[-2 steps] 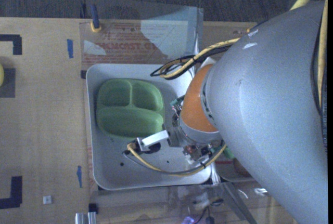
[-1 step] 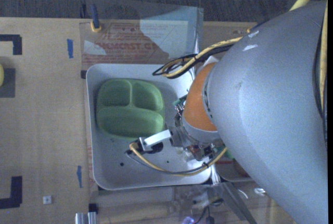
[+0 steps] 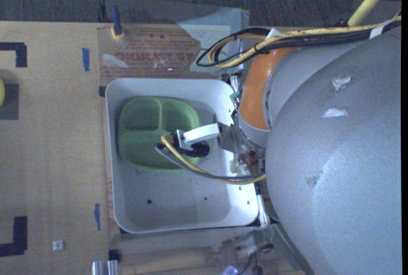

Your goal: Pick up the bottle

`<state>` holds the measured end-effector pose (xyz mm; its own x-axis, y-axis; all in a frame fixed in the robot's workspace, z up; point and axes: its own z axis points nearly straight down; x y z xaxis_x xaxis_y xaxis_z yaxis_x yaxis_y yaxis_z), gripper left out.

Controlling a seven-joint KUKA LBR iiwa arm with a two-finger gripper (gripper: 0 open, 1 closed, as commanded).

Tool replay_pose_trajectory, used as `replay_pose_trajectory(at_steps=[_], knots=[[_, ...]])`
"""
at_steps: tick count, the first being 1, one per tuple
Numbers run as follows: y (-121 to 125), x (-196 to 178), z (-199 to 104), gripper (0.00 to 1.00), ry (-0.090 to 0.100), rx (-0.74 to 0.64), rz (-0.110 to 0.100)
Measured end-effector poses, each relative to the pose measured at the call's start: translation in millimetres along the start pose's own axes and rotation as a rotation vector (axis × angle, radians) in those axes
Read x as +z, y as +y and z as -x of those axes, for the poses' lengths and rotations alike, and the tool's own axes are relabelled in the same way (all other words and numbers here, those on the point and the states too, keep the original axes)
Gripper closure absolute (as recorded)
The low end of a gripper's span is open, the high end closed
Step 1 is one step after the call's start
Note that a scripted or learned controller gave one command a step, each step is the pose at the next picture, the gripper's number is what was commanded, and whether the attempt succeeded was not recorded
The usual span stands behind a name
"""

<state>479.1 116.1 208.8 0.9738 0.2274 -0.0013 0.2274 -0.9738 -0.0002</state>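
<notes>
Reaching into the bin (image 3: 167,205) with the hand (image 3: 241,154) by its right wall, just beside the green tray (image 3: 143,133). Not managing to tell whether released or clenched, nor where the bottle is lying, perhaps under the arm (image 3: 331,159). Risking closing on nothing, or scraping wall or tray, through working so close.

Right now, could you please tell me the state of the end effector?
End effector: cannot be told; it sits over the shallow white bin, near the green divided plastic tray.
</notes>
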Motion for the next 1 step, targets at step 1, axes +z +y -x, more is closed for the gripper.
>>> replay_pose_trajectory(at_steps=[1], knots=[[-49.4, -66.3, -11.3, 1.0, -0.002, -0.381, 0.0]])
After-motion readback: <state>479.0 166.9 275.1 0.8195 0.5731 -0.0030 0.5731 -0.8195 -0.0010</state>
